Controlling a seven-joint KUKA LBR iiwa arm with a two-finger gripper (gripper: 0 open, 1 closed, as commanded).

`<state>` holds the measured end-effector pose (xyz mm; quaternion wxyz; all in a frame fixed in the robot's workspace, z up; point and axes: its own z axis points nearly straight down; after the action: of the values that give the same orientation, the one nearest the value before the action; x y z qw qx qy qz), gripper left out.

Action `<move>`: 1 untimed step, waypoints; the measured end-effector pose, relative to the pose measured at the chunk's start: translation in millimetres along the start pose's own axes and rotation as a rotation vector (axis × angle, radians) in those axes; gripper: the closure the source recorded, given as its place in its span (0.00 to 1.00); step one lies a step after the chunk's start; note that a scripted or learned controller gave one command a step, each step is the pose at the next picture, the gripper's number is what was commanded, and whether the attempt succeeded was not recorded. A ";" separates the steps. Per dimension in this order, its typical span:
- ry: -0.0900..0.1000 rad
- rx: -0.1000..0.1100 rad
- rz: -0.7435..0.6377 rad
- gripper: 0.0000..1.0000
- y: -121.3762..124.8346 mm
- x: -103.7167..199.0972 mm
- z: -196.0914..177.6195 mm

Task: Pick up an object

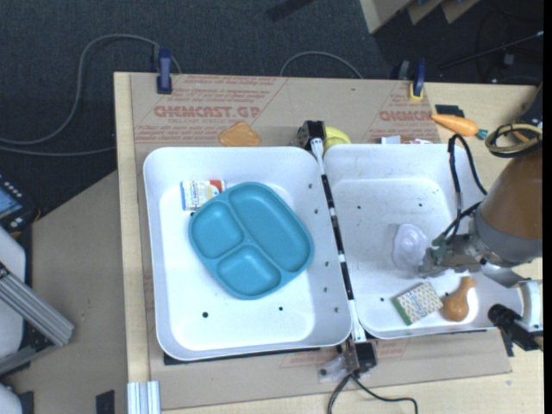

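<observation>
Arm [517, 210] reaches in from the right over the right bin [379, 179], its orange band above a grey wrist, the wrist angled down and leftward toward the bin floor; the gripper [435, 257] sits low in the bin, just beside a clear, rounded, glassy object [407, 244] that lies near the bin's middle; whether the fingers are apart, together or clamped on anything cannot be told, since they are small and dark against the wrist; nearer the front wall of the same bin lie a small patterned green-and-white packet [417, 303] and, just to its right, an orange-brown drumstick-shaped toy [458, 299], the two close together; the left bin [164, 231] holds a blue divided plate [248, 238] with three compartments, tilted across the middle, and a small white carton [201, 192] with red and blue print touching the plate's upper left edge; both bins stand side by side on a tan table [129, 274] printed with red lettering; blue clamps [163, 70] grip its far edge; cables trail over the dark carpet [52, 41] beyond.
</observation>
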<state>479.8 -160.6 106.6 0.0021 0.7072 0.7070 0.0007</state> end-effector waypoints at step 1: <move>-0.001 -0.002 0.001 1.00 0.5 0.1 -9.8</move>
<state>480.3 -160.5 116.3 0.0031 0.7074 0.7068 0.0011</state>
